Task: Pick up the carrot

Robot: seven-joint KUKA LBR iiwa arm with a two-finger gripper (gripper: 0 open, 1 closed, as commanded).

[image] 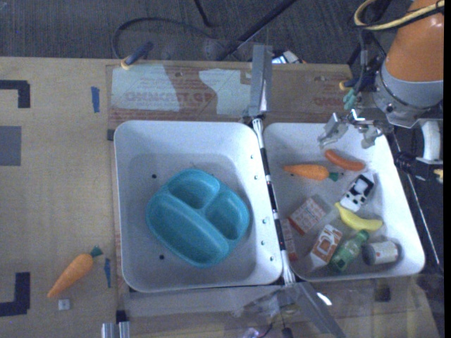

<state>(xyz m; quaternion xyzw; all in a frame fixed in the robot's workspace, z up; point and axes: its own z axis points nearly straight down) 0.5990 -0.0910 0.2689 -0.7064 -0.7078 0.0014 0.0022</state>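
Carrot (307, 171): orange with a green stalk end, lying flat in the upper part of the right bin (409, 210), stalk end pointing right, near the bin's left wall. Just right of it and slightly higher, a red-orange sausage-shaped toy (344, 160). Gripper (349, 134): poised above the right bin's upper edge, above the sausage toy and up-right of the carrot; fingers spread apart with nothing between them. Arm's orange band (416, 48) at the upper right corner.

Other right-bin contents: black-and-white small item (358, 191); banana (359, 220) below it; two small cartons (309, 215) (325, 245); green bottle (348, 251); grey can (380, 252) at the lower right corner.

Left bin (141, 146): holds a teal divided plate (199, 217), three compartments, near the centre.

Second carrot (70, 273): on the bench outside the bins, by the left bin's lower left corner, lying at a slant.
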